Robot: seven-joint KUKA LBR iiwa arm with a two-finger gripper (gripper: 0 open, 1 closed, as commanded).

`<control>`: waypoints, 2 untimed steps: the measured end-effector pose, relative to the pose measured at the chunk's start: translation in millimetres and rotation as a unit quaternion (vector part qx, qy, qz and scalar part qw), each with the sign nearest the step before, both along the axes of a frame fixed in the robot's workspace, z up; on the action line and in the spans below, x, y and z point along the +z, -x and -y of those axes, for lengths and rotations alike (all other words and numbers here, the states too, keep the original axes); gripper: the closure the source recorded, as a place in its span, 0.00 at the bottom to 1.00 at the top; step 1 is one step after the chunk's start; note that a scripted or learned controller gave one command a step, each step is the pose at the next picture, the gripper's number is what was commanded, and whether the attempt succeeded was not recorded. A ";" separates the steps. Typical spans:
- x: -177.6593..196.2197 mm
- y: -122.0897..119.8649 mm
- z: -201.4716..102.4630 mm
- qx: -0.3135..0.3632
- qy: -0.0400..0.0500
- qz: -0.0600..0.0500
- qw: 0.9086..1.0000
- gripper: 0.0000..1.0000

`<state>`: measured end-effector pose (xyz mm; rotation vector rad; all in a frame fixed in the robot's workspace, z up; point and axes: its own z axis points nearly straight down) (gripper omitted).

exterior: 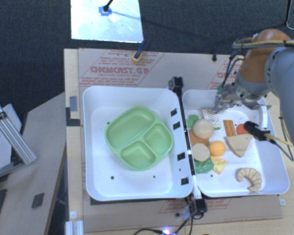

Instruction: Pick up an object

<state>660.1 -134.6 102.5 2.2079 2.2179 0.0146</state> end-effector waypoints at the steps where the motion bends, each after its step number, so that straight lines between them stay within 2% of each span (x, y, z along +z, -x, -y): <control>1: 50.9 7.3 5.2 -0.002 -0.001 -0.005 1.000 1.00; 2: 110.6 12.6 1.9 0.000 -0.001 -0.006 1.000 1.00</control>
